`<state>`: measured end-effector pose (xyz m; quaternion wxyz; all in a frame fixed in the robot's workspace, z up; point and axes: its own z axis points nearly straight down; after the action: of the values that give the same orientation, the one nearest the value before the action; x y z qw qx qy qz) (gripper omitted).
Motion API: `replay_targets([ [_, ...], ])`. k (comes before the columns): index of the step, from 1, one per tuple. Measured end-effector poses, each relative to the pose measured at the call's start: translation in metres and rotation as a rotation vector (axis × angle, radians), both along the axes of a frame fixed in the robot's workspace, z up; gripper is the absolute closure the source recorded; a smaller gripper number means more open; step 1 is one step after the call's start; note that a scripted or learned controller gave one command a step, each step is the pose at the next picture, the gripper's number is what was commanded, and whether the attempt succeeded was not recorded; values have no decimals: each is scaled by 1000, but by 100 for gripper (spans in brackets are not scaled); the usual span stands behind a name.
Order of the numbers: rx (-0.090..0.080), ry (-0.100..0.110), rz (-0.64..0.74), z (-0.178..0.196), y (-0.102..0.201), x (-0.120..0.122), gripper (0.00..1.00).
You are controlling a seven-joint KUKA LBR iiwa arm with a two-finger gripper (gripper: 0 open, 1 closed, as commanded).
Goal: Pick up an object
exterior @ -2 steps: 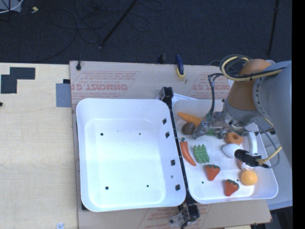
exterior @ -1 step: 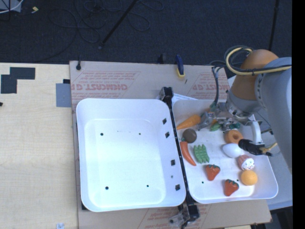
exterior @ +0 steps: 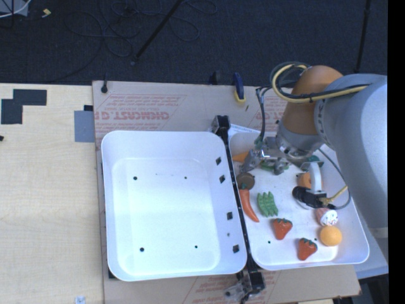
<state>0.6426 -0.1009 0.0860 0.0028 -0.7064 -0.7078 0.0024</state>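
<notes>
On the bench, the right bin (exterior: 354, 255) holds toy food — the gripper (exterior: 266, 159) hangs above its carrot (exterior: 248, 206), finger state unclear.

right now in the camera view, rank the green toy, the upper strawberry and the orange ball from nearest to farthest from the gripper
1. Green toy, just below the gripper, mid right bin.
2. Upper strawberry, farther down the bin.
3. Orange ball, farthest, near the bin's right corner.
</notes>
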Motion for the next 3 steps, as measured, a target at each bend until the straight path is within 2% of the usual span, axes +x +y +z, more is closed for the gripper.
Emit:
replay_targets([
  [1,-1,-1,-4,0,-36,-20,0],
  [2,0,-4,1,0,2,1,0],
  [3,1,2,-4,0,-8,-62,0],
])
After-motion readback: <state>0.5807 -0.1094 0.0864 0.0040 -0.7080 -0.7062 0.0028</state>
